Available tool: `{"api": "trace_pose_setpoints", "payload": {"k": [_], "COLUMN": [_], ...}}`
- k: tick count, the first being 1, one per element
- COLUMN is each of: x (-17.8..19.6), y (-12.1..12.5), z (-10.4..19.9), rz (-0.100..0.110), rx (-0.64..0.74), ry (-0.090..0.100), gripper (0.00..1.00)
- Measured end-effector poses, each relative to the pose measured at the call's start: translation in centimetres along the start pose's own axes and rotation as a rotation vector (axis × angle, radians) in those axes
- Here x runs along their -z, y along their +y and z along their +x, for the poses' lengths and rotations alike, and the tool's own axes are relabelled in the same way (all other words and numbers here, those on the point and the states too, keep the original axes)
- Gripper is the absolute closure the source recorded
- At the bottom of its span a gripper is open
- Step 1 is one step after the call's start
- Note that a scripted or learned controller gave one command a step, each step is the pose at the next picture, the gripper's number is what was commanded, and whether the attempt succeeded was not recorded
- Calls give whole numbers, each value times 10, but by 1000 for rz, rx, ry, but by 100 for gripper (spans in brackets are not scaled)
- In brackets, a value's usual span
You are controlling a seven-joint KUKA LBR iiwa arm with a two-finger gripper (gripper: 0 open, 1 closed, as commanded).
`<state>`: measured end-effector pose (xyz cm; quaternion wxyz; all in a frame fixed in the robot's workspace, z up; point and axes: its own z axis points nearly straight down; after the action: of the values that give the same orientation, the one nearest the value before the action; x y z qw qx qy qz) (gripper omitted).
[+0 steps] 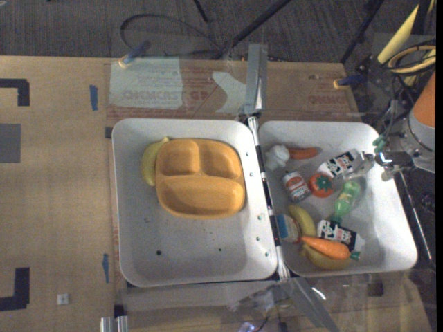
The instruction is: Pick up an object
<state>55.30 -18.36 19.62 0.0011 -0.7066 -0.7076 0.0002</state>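
Two white bins on the counter. Left bin: orange divided plate with three compartments, lying flat toward 12 o'clock of the bin, a yellow banana tucked against its 9 o'clock edge.

Right bin holds the clutter: a carrot at 12 o'clock next to a white lump, a black-and-white milk carton toward 1 o'clock, a small jar with a red label, a red tomato-like piece, and a green bottle near centre. At 6 o'clock a second banana, another carton and a bigger carrot sit bunched, touching.

Hand sits at the bin's 3 o'clock rim, just beside the first carton (contact unclear). Cannot tell if it's spread or closed; too blurred.
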Motion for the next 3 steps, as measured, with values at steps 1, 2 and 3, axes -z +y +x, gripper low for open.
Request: {"api": "trace_pose_setpoints", "payload": {"k": [1, 2, 3], "x": [-110, -110, -109], "y": [34, -73, -10], "z": [40, 25, 60], "rz": [-6, -5, -9], "rx": [-18, 260, 109], "ry": [-3, -4, -3], "gripper": [0, 0, 0]}}
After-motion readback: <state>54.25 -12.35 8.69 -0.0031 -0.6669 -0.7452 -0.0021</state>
